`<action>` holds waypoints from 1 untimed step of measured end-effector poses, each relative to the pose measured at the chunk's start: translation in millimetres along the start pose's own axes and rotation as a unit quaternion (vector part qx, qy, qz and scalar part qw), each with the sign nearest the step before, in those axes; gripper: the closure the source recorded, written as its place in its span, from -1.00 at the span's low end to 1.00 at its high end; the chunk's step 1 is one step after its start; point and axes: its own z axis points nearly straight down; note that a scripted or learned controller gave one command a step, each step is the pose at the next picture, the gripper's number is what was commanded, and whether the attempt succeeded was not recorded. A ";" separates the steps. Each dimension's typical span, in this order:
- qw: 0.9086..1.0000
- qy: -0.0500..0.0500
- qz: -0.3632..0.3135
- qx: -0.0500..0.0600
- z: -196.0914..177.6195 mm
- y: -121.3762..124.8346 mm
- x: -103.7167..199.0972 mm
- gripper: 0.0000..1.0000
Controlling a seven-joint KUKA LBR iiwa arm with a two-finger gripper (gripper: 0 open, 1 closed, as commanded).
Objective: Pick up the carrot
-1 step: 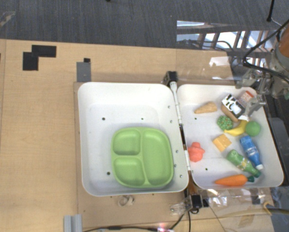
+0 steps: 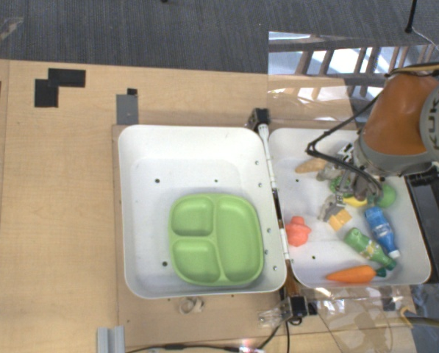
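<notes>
Nearest, an orange tapered plastic carrot (image 2: 351,274) is seen at the right white bin's (image 2: 307,252) near edge; farther in, the gripper (image 2: 340,197) hovers, apparently open and empty. A descent over the carrot is called for.

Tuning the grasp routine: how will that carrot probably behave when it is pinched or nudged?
The carrot looks like smooth moulded plastic, so probably stiff, light and a bit slippery. Its rounded, tapered shape may roll or pivot if nudged. It lies near the right bin's front wall, which might stop it.
</notes>
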 end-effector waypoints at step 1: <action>0.999 -0.006 -0.045 0.001 11.4 13.6 57.9 -1.00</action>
